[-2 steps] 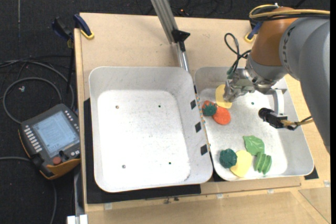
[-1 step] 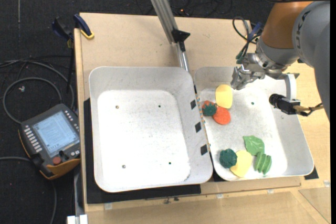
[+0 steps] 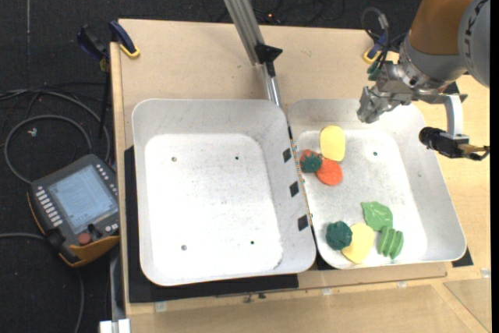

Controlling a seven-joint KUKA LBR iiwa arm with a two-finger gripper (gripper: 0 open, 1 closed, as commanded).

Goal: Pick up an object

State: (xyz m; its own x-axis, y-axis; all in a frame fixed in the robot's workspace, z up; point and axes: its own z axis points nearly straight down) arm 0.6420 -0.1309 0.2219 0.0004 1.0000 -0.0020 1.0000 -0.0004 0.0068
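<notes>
Two white bins sit side by side on the tan surface [image 3: 195,66]. Toys lie in the right bin [image 3: 437,191], well below the jaws [image 3: 373,109]: green pieces [image 3: 382,226] nearest, then a yellow block [image 3: 333,142]. I cannot tell if the jaws are spread.

Colours on the bench, bright toys against white bins

Both bins, left [image 3: 209,191] and right [image 3: 421,191], are white with fine dark speckling; the bench [image 3: 195,58] is tan. In the right bin: a yellow piece [image 3: 333,142], an orange-red piece [image 3: 330,173], a small dark green piece [image 3: 311,162], a teal-green lump [image 3: 338,234], pale yellow [image 3: 359,242] and leaf-green pieces [image 3: 377,214]. The arm [image 3: 444,19] at upper right is orange and grey.
</notes>
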